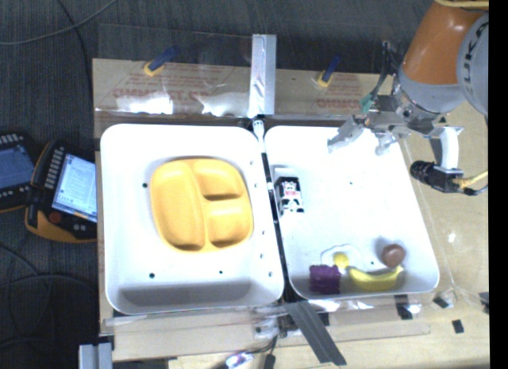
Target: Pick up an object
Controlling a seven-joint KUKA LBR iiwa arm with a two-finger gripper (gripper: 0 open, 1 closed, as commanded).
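The curved yellow plastic banana (375,277), judged light, stiff and slippery, was best taken mid-body, while the jaws (363,135) were seen wide.

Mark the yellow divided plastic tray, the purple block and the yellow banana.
yellow divided plastic tray (202,203): camera view, its central ridge.
purple block (324,278): camera view, its top face.
yellow banana (375,278): camera view, mid-body.

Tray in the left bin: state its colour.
The tray is yellow, with three compartments, seen plainly in the camera view.
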